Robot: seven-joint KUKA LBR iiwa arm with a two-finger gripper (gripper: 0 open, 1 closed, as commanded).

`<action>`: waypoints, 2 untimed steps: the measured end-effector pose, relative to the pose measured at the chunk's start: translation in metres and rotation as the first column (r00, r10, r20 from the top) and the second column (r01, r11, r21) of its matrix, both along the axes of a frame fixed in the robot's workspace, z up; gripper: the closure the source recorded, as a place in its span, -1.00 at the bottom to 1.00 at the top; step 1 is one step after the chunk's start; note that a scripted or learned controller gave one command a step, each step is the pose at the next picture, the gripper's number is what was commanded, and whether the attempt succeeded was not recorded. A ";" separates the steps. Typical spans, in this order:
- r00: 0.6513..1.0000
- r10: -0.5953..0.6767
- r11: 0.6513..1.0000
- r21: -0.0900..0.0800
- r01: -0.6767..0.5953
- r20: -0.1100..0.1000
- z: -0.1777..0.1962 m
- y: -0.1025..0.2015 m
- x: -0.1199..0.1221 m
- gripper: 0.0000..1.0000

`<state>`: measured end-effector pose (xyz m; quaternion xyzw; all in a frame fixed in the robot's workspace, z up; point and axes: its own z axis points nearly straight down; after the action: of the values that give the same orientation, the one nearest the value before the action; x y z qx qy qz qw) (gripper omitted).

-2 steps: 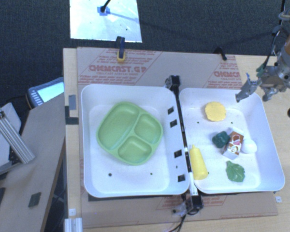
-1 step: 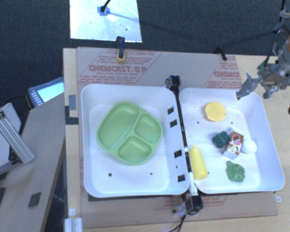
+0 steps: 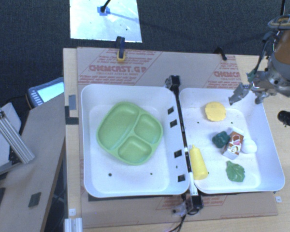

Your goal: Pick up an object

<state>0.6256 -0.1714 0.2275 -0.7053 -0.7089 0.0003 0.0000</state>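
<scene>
1. While the gripper (image 3: 248, 94) hangs above the far right corner of the right bin (image 3: 270, 151), its two grey fingers look spread apart with nothing between them, so I read it as released and carrying nothing.

2. The things to choose from all lie in that bin, on the side of the gripper away from the arm and toward the front of the bench. Nearest is the flat yellow round piece (image 3: 215, 111), just beside the left finger and a little lower in the view.

3. Farther off sit a dark teal lump (image 3: 221, 138), a small red-and-white carton (image 3: 234, 143) touching a white egg-like piece (image 3: 250, 146), a green leafy piece (image 3: 235, 172), and a yellow bottle (image 3: 198, 162) against the bin's inner wall.

4. If it were my call, I'd go for the yellow round piece: it stands apart from its neighbours, so the fingers can straddle it without knocking anything.

5. To do it well, centre the open fingers over the piece, come straight down, and close only once both fingers are beside its edges. It looks low and flat, so a shallow descent would likely slip off the top.

6. The cluster by the carton seems riskier; a finger could land on two things at once.

7. The green divided plate (image 3: 129, 132) lies in the left bin (image 3: 99, 182), well apart from the gripper.
</scene>
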 end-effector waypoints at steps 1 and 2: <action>1.000 -0.004 1.000 0.000 0.004 0.000 -0.043 -0.005 -0.002 -1.00; 1.000 -0.004 1.000 0.000 0.004 -0.001 -0.086 -0.003 -0.008 -1.00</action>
<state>0.6178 -0.1740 0.1410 -0.7066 -0.7076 0.0005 0.0005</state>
